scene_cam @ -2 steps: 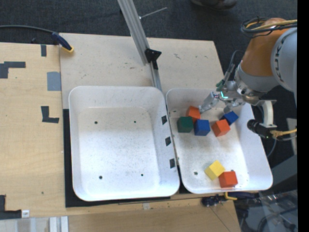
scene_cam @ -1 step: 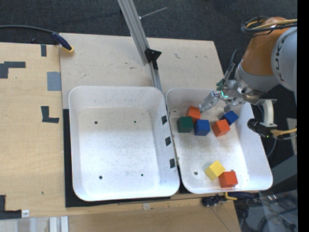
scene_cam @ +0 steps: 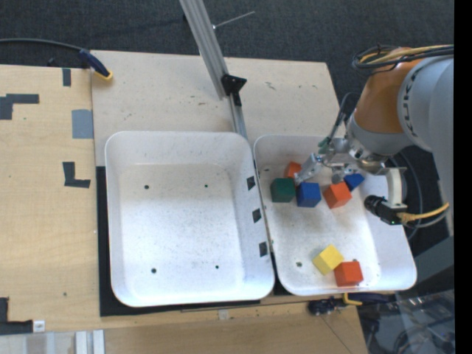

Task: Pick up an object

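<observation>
Nearest you, an orange-red cube (scene_cam: 349,273) touches a yellow cube (scene_cam: 328,259) in the right white bin (scene_cam: 391,260). Farther back, your gripper (scene_cam: 328,169) hangs just above a blue cube (scene_cam: 308,194), between a green cube (scene_cam: 282,190) and an orange cube (scene_cam: 338,195).

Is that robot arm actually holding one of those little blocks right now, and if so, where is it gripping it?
It cannot be told. The gripper hangs low over the cluster of blocks in the right bin, close to the blue block.

White bins (scene_cam: 184,220) glossy plastic, speckled; bench (scene_cam: 44,198) matt pale wood; pole (scene_cam: 203,32) brushed metal.
</observation>
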Motion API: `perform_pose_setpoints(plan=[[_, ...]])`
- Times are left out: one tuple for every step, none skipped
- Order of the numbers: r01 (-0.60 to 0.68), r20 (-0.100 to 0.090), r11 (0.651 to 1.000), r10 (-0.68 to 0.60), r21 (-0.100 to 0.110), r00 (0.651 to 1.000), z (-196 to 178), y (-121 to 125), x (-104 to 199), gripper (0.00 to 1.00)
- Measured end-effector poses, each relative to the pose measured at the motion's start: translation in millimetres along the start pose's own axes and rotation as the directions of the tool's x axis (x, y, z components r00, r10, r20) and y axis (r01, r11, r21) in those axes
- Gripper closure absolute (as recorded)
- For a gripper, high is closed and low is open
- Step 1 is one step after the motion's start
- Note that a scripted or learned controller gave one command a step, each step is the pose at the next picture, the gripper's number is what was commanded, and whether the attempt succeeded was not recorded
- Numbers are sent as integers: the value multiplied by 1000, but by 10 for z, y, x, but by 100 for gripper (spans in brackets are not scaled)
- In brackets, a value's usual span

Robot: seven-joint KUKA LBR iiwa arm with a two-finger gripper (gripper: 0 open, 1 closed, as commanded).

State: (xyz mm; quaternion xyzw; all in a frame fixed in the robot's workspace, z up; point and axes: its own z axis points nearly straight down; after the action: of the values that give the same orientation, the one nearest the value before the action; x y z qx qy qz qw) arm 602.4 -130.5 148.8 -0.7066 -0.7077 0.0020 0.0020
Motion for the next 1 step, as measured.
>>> perform_pose_setpoints(plan=[[0, 4, 1000, 0, -21, 1000, 297, 53, -9, 0]])
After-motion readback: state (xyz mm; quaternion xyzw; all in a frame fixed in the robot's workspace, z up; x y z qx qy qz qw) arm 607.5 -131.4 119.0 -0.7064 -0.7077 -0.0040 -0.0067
